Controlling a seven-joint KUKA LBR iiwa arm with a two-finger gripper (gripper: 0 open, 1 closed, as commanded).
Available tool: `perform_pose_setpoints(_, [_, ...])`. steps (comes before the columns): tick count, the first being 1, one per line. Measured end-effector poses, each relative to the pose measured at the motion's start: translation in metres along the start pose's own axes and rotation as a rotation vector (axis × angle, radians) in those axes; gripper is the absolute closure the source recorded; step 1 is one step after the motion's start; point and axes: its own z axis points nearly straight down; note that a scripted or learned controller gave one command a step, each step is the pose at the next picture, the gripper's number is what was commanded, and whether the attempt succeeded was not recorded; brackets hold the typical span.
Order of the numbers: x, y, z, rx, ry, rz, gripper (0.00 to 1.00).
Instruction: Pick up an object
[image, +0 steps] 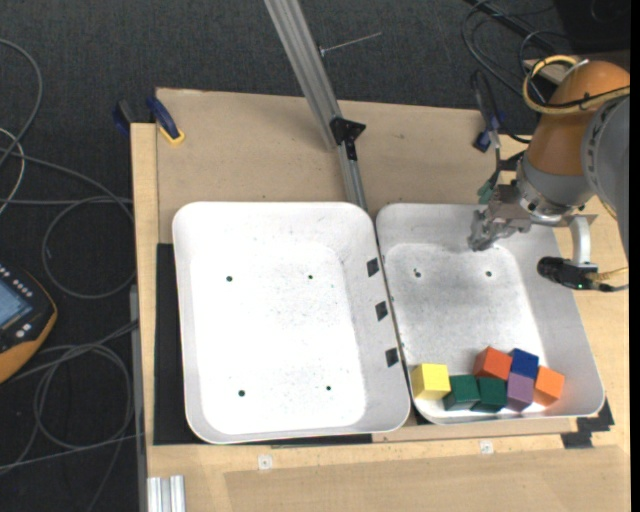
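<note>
Several small coloured blocks lie clustered at the near edge of the right bin (455, 300): a yellow block (432, 379), a green block (463, 390), an orange block (493, 362), a blue block (523, 362), a purple block (521, 387) and another orange block (549, 382). My gripper (484, 236) hangs over the far end of the same bin, well away from the blocks. Nothing shows between its tips.
The left bin (270, 320) lies beside the right one, with black clips along the shared edge. A metal pole (320, 95) slants up from between the bins. Blue clamps sit at the bench's far corners. Cables lie on the floor to the left.
</note>
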Motion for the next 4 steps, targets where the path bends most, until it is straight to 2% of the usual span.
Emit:
perform_pose_setpoints(2, [-0.005,-0.001,-0.126,-0.008,-0.003,0.0,1.0])
perform_pose_setpoints(3, [-0.004,0.0,-0.148,-0.003,-0.001,0.0,1.0])
perform_pose_setpoints(4, [0.052,-0.001,-0.136,0.004,0.003,-0.005,1.0])
